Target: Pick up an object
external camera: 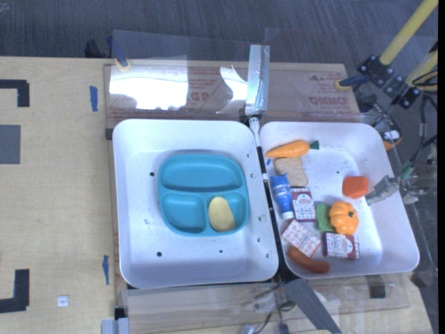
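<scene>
The right bin point(389, 249) holds several toy foods. An orange carrot point(288, 148) lies at the back, with a bread slice point(292, 171) and a blue tube point(281, 193) just in front of it. An orange pumpkin point(343, 218) sits mid-bin beside a green piece point(323, 214). A red-orange pepper point(356, 186) lies toward the right wall. Small red-and-white boxes point(303, 204) point(300, 236) point(341, 245) and a red sausage point(308, 261) lie near the front. My gripper point(389, 186) hangs over the bin's right rim, just right of the pepper, with nothing seen in it.
The left bin point(132, 256) carries a blue divided plate point(201, 176) with a yellow potato-like piece point(221, 214) in its front right compartment. A yellow pole point(410, 26) and black clamps point(386, 78) stand at the back right, beyond the right bin.
</scene>
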Robot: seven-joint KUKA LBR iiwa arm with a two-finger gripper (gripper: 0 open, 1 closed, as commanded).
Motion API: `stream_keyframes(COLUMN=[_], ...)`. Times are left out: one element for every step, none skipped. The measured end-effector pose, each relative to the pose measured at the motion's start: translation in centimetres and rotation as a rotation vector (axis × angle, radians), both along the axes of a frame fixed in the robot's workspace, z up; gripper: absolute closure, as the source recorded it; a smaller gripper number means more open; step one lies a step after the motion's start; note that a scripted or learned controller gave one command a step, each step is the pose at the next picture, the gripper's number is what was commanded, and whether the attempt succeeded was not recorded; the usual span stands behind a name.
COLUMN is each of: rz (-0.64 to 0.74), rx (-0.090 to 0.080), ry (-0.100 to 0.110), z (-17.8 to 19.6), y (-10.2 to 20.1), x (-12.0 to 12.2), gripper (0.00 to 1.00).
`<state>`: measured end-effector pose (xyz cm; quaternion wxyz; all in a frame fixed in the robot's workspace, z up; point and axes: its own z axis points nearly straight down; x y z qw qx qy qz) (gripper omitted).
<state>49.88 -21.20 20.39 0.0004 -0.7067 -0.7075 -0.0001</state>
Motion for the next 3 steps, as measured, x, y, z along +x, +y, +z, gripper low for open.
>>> stream_keyframes(rz=[0.151,0.256,0.356], rx=[-0.005,-0.003,-0.002], ry=[-0.012,-0.006,-0.006], z=[-11.4,-11.8,-11.7], y=[3.1,2.0,4.2], x=[3.9,8.5,15.0], gripper=[0.00,0.00,0.00])
